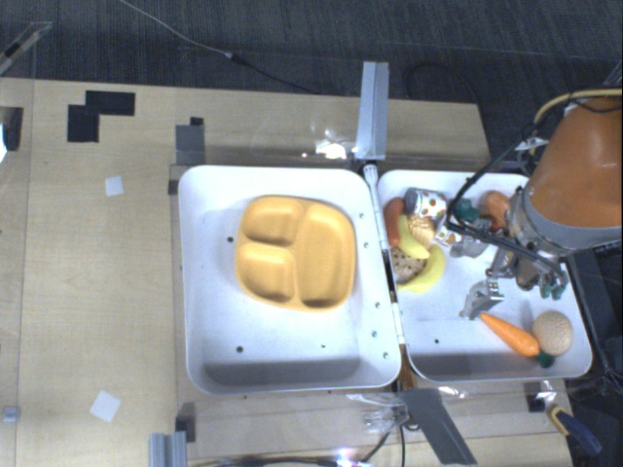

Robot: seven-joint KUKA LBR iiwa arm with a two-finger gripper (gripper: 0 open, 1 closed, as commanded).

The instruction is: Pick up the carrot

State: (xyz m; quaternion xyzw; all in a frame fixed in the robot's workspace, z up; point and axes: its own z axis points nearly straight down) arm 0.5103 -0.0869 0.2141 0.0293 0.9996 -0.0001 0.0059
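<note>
Gripper low over the right bin, carrot just beside it

Gripper (484,300) detail is hard to read — its metal tip hangs low in the right bin (584,363), but whether it is parted or closed cannot be told. Nothing visibly sits in it. The carrot (513,336) lies on the bin floor just below-right of the tip, green end beside a beige egg-like ball (554,330). Toy foods and a banana (421,272) crowd the bin's left side — partly overlapping. A yellow divided tray (296,251) rests in the left bin (209,358).
</note>
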